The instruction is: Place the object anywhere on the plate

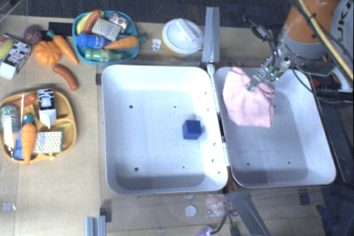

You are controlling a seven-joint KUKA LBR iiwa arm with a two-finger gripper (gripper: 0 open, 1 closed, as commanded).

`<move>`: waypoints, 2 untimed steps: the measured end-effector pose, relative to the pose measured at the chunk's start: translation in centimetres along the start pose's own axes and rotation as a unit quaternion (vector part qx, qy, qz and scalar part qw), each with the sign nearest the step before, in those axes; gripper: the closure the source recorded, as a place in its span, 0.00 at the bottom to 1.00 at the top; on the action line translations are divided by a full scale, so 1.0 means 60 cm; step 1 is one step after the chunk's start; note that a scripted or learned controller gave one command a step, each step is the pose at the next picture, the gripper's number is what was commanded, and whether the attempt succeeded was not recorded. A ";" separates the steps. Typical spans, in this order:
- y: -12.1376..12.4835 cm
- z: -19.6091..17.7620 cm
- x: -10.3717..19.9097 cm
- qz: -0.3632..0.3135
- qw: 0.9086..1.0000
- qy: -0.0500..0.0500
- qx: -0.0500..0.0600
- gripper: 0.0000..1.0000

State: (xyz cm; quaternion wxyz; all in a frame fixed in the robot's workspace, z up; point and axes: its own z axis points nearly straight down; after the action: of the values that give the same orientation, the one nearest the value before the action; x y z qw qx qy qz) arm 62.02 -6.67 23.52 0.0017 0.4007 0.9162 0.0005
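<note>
gripper: over the pink cloth in the right bin, open or closed I cannot tell | blue cube: left bin, well apart from cloth | advice: approach the cube straight from above

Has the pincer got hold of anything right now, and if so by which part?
Cannot be told. The pincer sits at the upper right edge of the pink cloth in the right bin, but any grip is too small to make out.

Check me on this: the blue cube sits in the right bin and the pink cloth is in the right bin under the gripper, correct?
Not quite. The camera view shows the blue cube in the left bin, not the right. The pink cloth is in the right bin, under the gripper, as you said.
</note>
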 end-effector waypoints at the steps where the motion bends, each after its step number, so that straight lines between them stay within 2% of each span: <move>1: 0.005 0.020 0.000 -0.002 1.000 0.001 0.000 1.00; 2: 0.050 0.009 0.060 -0.202 0.979 0.001 0.000 1.00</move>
State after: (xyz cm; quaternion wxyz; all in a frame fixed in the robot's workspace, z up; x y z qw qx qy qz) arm 61.79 -2.00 22.95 0.0013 0.2072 0.9783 0.0007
